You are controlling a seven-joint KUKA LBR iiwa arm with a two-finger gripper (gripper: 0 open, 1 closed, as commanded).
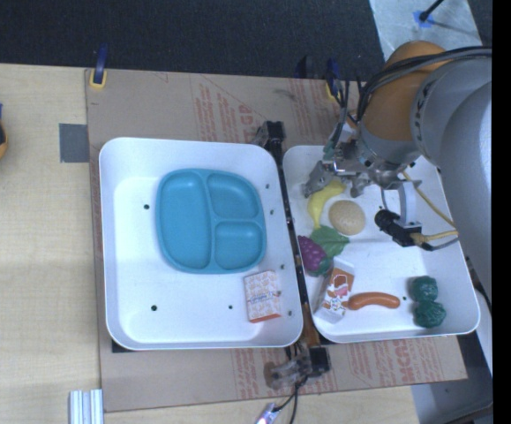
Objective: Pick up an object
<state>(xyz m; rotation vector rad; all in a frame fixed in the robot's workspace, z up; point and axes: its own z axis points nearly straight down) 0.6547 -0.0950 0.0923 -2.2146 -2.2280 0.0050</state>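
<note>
My gripper (336,178) hangs low over the far left part of the right bin (454,263), just above a yellow banana (318,207) and a beige round bun (348,217). I cannot tell whether it touches either of them. Nearer in the same bin lie a green leafy piece (331,237), purple grapes (312,253), a small red and white carton (336,292), an orange sausage (374,301) and two dark green broccoli pieces (425,289). The grey arm with its orange band (405,78) covers the bin's far right corner.
The left bin (123,237) holds a blue divided plate (211,219) and a small printed packet (262,296) near its front right corner. A black cable (401,228) loops from the wrist over the right bin. Brown cardboard lies under both bins.
</note>
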